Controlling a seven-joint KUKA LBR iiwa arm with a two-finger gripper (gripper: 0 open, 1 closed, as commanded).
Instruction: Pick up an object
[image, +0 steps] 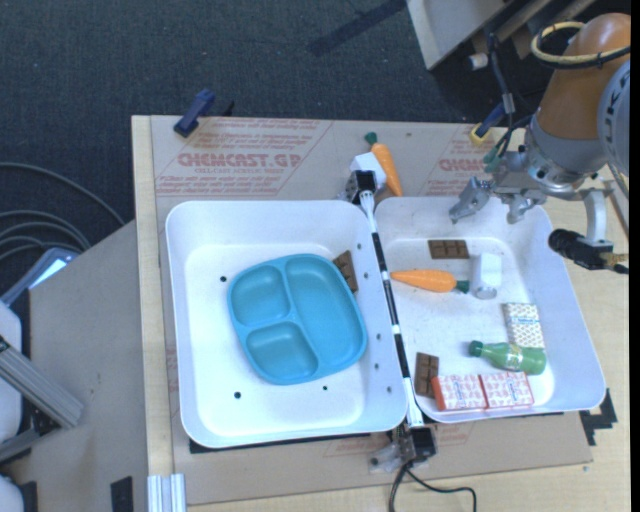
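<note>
My gripper (490, 208) hangs over the far edge of the right bin (575, 330), open, with nothing between its fingers. Just in front of it inside the bin lies a brown chocolate bar (448, 249). Nearer the middle are an orange carrot (425, 281) and a small white cylinder (487, 275). Toward the front lie a patterned packet (523, 323), a green bottle (510, 356), a second chocolate bar (426, 372) and red-and-white boxes (485, 392).
The left bin (190, 260) holds a blue divided plate (295, 317) with a brown chocolate piece (346, 270) at its right edge. Another carrot (385, 168) lies on the board behind the bins. A blue clip (195, 112) sits at the board's far left corner.
</note>
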